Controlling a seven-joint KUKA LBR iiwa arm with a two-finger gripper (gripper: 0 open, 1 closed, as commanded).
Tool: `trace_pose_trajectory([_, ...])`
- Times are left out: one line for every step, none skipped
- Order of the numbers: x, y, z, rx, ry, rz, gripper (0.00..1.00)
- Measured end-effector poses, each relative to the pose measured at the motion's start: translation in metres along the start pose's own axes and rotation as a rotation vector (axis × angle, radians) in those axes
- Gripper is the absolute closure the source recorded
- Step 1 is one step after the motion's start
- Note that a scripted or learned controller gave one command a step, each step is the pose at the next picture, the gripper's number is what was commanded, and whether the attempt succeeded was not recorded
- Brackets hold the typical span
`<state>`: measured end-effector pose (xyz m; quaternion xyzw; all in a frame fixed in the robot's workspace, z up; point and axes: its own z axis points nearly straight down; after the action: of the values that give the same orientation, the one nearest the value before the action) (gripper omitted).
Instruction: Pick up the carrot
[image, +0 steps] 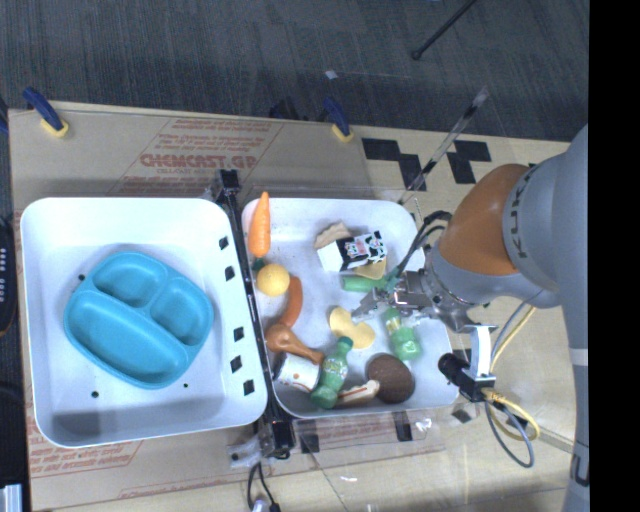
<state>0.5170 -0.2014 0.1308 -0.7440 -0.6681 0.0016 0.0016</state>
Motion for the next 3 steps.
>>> trace_pose_trajectory([0.066, 0.012, 0.007, 0.004, 0.002, 0.047, 0.0])
trace_pose_trajectory([0.026, -0.006, 0.03, 0.003, 0.006, 0.011, 0.0])
trace_pose_trajectory([0.08, 0.027, 0.039, 0.003, 0.001, 0.129, 0.0])
